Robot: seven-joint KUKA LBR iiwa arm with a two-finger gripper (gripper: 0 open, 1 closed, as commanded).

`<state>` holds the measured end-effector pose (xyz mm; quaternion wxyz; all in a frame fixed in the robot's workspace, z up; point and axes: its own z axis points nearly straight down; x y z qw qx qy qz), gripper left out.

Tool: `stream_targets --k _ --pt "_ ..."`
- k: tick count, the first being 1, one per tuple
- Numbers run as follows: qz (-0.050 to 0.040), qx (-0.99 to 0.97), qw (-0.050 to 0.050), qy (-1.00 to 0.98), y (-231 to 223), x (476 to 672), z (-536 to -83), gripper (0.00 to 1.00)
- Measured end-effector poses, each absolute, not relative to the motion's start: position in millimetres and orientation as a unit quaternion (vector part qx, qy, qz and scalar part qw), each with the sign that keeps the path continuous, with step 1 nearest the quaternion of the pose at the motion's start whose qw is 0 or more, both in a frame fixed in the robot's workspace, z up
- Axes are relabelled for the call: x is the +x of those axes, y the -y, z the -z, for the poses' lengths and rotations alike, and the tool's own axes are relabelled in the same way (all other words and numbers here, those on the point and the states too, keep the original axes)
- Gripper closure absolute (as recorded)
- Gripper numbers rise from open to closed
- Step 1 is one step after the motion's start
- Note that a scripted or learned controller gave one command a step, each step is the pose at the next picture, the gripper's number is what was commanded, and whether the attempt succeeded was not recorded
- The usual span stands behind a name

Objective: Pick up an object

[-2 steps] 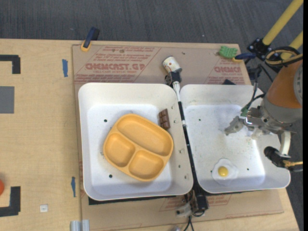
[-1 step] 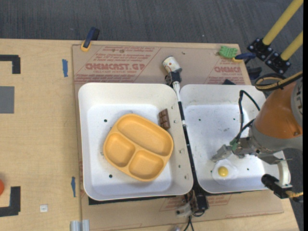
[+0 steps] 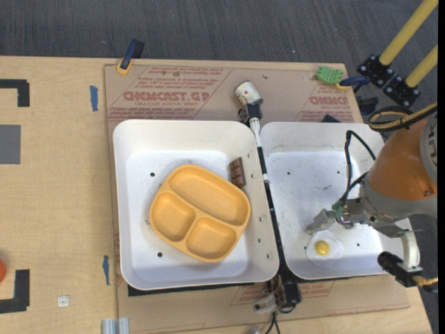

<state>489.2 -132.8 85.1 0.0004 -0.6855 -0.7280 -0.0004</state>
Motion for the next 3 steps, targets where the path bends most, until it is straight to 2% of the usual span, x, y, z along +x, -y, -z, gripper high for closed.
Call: stream_targets --k 3 --pt "0.0004 -0.686 0.0 0.728 132.8 489.2 -85.0 0.0"
